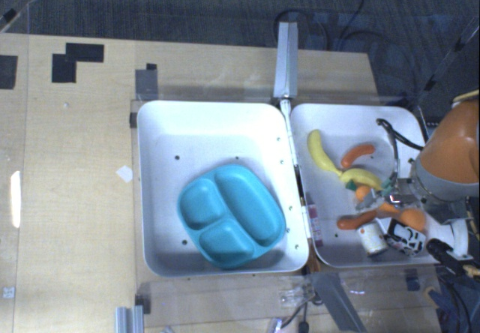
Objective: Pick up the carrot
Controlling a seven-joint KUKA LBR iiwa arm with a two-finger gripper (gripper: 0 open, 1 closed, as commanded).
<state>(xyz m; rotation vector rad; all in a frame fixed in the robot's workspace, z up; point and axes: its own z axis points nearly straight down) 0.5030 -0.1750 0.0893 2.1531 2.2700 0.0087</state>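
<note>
- The arm (450,155) reaches in from the right, and the gripper (396,193) sits low in the right bin (330,249), in the thick of the clutter.
- You cannot tell from here whether the fingers are spread or pressed together; dark hardware and cables blur that spot.
- The carrot (409,213) looks to be the orange piece just beside the gripper, toward the bin's near right side. Part of it is hidden, so treat that reading as a best guess.
- Mind the neighbours: a yellow banana (322,153) lies up-left, two sausages (358,153) flank the pile, one above and one below, and a small white cup (369,238) touches the lower one.
- For a clean grasp, line the fingers across the carrot's narrow width and descend straight, so you don't nudge the sausage or cup.
- Lift slowly and confirm the carrot is really between the fingers before you count it as held.
- The left bin (157,174) holds a blue tray (232,213), well apart from the work.
</note>
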